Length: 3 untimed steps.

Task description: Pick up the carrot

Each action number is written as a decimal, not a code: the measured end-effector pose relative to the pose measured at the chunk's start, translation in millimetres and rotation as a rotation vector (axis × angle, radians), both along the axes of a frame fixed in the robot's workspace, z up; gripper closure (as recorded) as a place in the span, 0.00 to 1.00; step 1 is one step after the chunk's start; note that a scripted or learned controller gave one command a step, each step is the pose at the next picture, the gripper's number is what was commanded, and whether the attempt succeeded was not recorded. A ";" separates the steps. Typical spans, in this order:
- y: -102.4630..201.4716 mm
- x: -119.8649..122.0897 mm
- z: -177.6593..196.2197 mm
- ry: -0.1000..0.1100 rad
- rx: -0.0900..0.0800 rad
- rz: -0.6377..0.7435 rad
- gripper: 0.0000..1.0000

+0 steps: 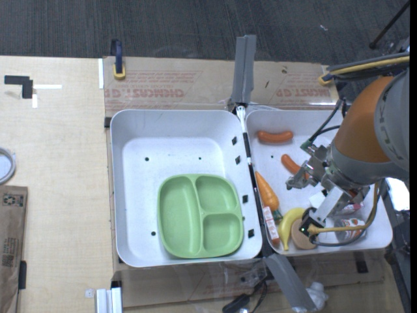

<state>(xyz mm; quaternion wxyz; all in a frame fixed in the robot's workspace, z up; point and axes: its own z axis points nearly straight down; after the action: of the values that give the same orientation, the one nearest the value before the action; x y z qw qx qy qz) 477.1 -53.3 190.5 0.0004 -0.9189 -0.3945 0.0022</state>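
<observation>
lying in right bin (306,119), one carrot (266,191), one banana (291,223), one sausage (275,135) — fingers (294,181) nearby, state unclear

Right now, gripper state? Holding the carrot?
Gripper: cannot be told, open or closed. It is above the right bin, apart from the carrot, which lies by the bin's left wall.
</observation>
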 end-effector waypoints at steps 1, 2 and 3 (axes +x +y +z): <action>12.3 0.7 0.1 0.000 0.003 0.467 0.00; -41.6 3.7 -100.1 0.001 0.003 0.517 0.00; -42.0 3.2 -92.1 0.004 0.005 0.513 1.00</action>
<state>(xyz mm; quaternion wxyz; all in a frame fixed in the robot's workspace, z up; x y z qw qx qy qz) 480.3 -95.2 98.4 0.0027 -0.7888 -0.6146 0.0029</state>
